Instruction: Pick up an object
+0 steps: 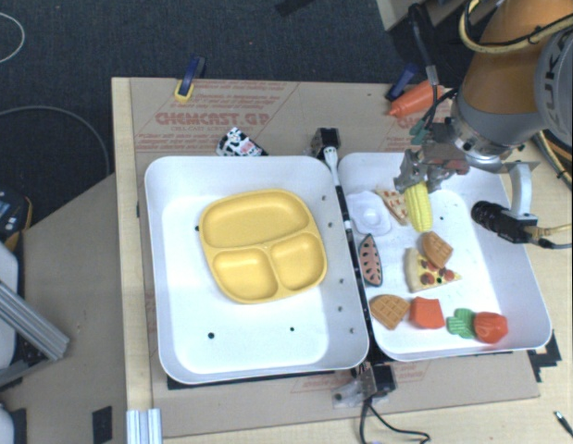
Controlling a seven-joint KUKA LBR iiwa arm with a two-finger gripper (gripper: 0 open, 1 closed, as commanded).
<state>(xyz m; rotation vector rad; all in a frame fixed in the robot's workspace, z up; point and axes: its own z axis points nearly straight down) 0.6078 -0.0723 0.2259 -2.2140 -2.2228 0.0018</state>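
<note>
Jaws: mine hang over the far-left part of the right bin [536, 294], low above the toys — whether they stand wide or narrow I cannot tell, the wrist hides them from above.
Gripper: my gripper [423, 179] sits right at the top end of the corn cob [419, 207], touching it or just about.
Corn cob: yellow, lying lengthwise near the far edge of the right bin, its upper end tucked under my wrist; I cannot say it is between my fingers.
Neighbours: a waffle-like piece [392, 203] lies just beside the cob on its left, and a small white cup [367, 216] sits near the bin's left wall.
Other picks: a watermelon slice [369, 259] by the left wall, a pizza slice [429, 271] mid-bin, a cookie [390, 311], a red block [428, 314] and a strawberry-like red and green piece [479, 326] along the near edge.
Left bin [166, 248]: it carries a yellow divided tray [263, 244], well apart from me.
Step in hand: as I judge it, closing on the cob and lifting — nothing is yet plainly raised.
Doing it well: I would straddle the cob across its narrow width, not along its length, and centre on it so the round body does not roll out.
Risk: the waffle-like piece is close enough to be pinched or dragged along.
</note>
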